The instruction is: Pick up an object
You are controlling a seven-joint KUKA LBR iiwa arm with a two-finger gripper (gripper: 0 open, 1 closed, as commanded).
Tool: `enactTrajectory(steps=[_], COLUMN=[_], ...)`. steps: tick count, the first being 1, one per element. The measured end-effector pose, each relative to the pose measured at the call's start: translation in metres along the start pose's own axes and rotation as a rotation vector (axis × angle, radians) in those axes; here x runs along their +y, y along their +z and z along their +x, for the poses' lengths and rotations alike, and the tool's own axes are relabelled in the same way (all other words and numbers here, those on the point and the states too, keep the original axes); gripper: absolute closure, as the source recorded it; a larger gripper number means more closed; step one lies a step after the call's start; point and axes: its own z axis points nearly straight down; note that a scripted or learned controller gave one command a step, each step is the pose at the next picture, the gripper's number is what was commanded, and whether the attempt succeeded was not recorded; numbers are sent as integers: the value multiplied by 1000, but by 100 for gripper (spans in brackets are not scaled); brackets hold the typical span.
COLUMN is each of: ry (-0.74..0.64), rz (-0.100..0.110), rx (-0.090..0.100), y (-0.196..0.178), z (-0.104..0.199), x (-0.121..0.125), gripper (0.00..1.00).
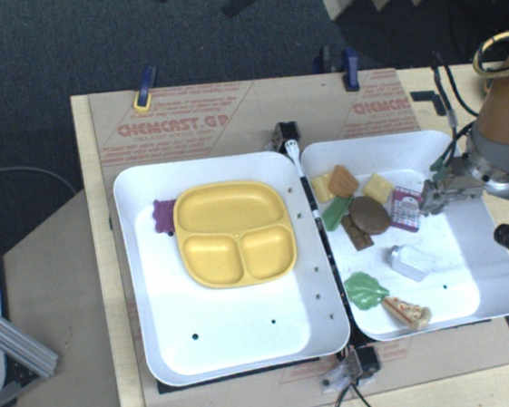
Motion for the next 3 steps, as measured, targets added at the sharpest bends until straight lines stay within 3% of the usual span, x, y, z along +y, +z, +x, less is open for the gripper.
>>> enactTrajectory(steps=[2, 3], ry=[1, -4], rz=[1, 7], rx=[0, 5], y=[-76, -86], z=[-6, 49], x=[6, 6], gripper=[100, 100])
